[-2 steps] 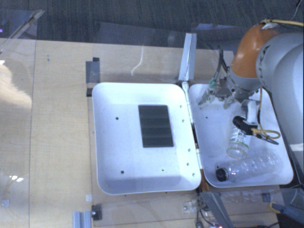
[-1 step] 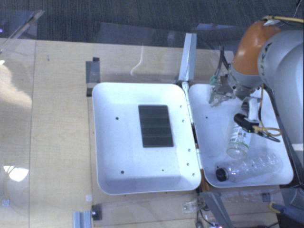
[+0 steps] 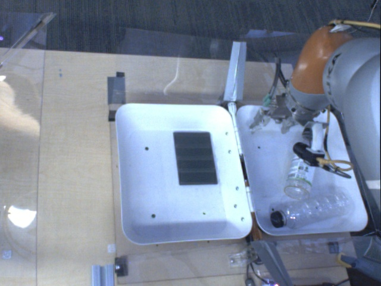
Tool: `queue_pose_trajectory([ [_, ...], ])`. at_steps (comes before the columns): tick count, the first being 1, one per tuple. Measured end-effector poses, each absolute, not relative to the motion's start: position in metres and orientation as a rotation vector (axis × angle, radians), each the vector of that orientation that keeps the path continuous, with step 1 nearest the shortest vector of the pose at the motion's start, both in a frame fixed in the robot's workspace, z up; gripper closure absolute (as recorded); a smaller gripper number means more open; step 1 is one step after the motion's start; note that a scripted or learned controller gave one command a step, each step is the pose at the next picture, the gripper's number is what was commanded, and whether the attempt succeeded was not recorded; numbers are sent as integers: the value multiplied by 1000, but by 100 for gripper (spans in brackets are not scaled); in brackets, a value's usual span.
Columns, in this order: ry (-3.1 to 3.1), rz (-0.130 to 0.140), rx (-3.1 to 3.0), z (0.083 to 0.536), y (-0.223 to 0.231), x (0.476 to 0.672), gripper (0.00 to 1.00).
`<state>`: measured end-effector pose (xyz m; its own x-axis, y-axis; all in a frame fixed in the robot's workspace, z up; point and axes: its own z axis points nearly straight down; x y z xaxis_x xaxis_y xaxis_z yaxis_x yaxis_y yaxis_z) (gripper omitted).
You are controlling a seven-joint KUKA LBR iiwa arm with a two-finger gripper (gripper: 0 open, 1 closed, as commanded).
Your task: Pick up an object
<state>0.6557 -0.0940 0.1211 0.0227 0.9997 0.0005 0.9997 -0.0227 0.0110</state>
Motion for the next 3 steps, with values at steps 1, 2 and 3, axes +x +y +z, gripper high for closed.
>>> queue_pose_trajectory([
  [1, 2307, 6, 2121, 158, -170, 671, 0],
  [2, 2395, 6, 2023, 87, -205, 634, 0],
  [3, 2691, 8, 1602, 89, -184, 594, 0],
])
